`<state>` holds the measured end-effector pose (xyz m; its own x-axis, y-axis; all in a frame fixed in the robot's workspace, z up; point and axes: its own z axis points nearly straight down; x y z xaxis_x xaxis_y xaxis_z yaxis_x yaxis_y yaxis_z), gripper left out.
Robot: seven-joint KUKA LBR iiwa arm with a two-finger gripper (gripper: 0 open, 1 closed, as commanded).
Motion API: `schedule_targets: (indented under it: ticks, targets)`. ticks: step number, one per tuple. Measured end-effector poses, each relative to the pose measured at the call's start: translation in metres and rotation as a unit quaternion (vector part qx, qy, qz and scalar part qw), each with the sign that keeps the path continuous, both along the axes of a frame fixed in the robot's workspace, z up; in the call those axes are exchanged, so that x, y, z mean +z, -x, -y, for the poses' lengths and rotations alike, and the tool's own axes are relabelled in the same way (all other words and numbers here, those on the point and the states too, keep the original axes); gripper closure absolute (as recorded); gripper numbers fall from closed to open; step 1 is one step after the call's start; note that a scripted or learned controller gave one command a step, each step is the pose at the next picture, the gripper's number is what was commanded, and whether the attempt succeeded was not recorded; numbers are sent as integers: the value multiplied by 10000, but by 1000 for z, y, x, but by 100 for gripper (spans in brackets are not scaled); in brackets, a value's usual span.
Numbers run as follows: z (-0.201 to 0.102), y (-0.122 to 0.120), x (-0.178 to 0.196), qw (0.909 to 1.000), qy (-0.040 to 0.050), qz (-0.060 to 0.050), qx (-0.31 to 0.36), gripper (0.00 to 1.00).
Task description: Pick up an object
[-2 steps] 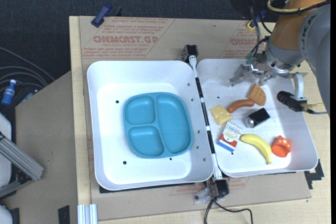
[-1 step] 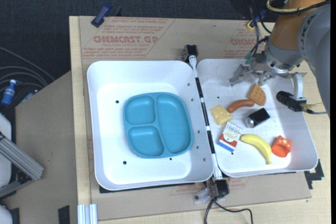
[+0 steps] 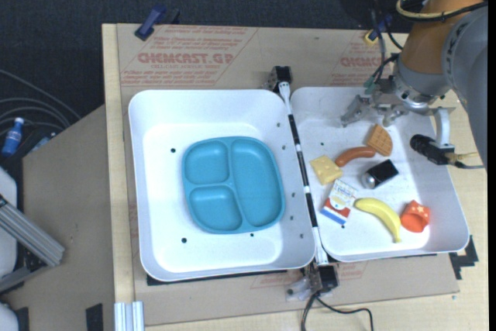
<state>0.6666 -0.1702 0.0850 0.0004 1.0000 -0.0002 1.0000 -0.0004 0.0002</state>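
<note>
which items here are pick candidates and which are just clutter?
Pick candidates, all in the right white bin:
yellow banana
brown sausage
tan waffle piece
yellow cheese wedge
small black box
white, red and blue carton
orange-red toy

Clutter:
blue compartment tray in the left white bin
blue clip on the bench

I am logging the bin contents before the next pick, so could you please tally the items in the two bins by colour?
Blue: 1, the divided tray
Yellow: 2, the banana and cheese wedge
Orange-red: 2, the sausage and small orange toy
Tan: 1, the waffle piece
Black: 1, the small block
White: 1, the carton
Total: 8
</note>
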Motion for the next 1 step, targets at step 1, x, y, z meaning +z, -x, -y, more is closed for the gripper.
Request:
schedule_targets:
  ticks: [1]
  targets:
    - [1, 0, 0, 10000, 1, 1, 2, 0]
